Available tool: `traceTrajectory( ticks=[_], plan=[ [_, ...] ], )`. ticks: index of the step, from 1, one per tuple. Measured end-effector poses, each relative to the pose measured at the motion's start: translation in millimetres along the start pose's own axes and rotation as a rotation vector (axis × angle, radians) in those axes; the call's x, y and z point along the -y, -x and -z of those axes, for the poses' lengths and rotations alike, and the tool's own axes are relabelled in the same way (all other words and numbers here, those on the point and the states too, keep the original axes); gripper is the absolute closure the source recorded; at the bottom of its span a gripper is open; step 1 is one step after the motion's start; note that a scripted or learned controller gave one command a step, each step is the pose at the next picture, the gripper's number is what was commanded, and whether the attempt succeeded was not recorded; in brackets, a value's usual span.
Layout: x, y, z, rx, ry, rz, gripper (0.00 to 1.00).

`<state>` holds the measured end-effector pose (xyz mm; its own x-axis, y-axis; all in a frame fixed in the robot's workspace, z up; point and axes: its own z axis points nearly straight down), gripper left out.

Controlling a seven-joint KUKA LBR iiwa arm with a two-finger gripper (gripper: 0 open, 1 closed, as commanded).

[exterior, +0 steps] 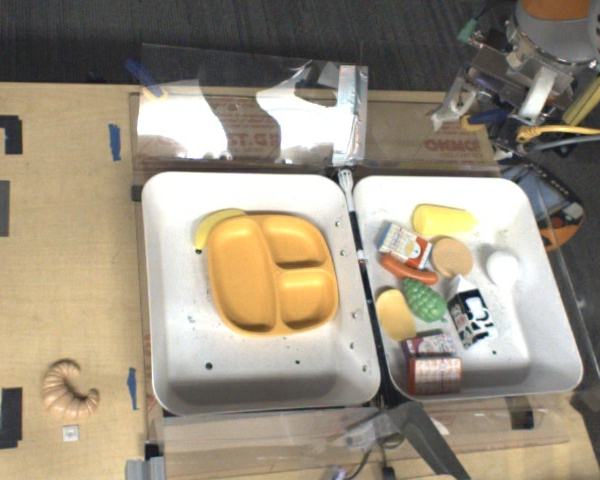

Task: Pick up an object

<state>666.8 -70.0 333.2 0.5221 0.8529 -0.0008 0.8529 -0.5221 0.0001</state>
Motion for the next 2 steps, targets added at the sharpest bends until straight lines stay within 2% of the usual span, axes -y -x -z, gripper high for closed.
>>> traceTrajectory(
  ticks=[1, 2],
  plan=[
    [-19, 37, -126, 0.008, -0.012, -0.217, 0.00],
    [20, 62, -212, 0.000, -0.003, -0.695, 0.00]
  ],
)
